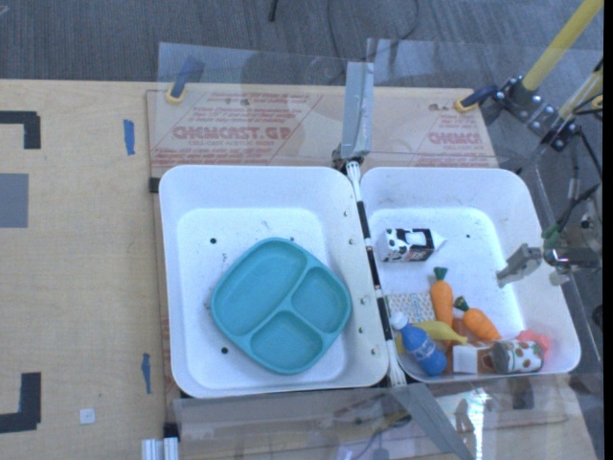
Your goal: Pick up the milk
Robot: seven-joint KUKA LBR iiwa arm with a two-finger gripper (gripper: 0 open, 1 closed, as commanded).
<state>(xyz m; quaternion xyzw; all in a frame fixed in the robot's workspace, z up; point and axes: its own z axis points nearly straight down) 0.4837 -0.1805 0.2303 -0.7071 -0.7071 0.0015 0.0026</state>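
Looking down on the surface (pixel 77 286), we see two shallow white bins side by side. The left bin (pixel 182 199) holds a teal divided plate (pixel 280 305) with three compartments, lying flat and turned at a slant towards the bin's near edge.

In the right bin (pixel 460 185) the milk (pixel 409 244), a small carton with black and white cow patches, lies on its side close to the bin's left wall, about midway between the far and near edges, with bare white floor around it. We find the other things crowded along the near edge of this bin: a blue bottle (pixel 420 344) with a white cap in the near left corner, a yellow banana (pixel 442 332) just beside it, two orange carrots (pixel 442 297) (pixel 476 321) with green tops, a white block (pixel 465 358), and a small can (pixel 518 356) with a picture label lying on its side towards the near right corner. The milk sits apart from this cluster, on its far side.

The gripper (pixel 518 263) shows at the right edge of the right bin, a grey piece reaching in over the rim, well apart from the milk. We cannot tell how it is set, and nothing is seen in it.
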